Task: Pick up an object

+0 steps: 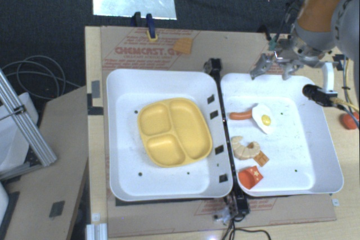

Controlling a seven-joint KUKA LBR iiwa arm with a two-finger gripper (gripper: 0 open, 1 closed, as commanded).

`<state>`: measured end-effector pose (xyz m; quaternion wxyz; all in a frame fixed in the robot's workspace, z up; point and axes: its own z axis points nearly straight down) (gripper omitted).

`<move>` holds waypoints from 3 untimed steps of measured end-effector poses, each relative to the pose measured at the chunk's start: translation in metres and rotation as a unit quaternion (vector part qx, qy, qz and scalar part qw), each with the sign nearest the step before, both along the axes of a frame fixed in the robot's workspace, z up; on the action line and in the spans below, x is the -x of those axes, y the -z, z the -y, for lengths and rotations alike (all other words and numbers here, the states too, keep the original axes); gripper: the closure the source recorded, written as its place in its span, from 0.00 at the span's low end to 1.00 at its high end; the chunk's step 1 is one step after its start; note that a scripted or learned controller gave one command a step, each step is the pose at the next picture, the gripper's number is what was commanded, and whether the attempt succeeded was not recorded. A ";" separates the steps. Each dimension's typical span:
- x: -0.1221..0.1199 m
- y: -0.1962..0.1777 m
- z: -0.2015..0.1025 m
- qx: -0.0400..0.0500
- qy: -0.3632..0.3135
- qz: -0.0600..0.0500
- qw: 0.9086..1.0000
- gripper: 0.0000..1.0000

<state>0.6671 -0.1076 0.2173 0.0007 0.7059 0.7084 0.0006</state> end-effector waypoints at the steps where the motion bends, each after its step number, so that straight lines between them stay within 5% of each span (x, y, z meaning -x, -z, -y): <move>1: 0.052 0.092 0.010 -0.001 0.002 -0.006 1.000 0.00; 2: 0.108 0.135 0.018 -0.001 0.003 -0.004 1.000 0.00; 3: 0.159 0.133 -0.003 0.001 0.003 -0.001 1.000 0.00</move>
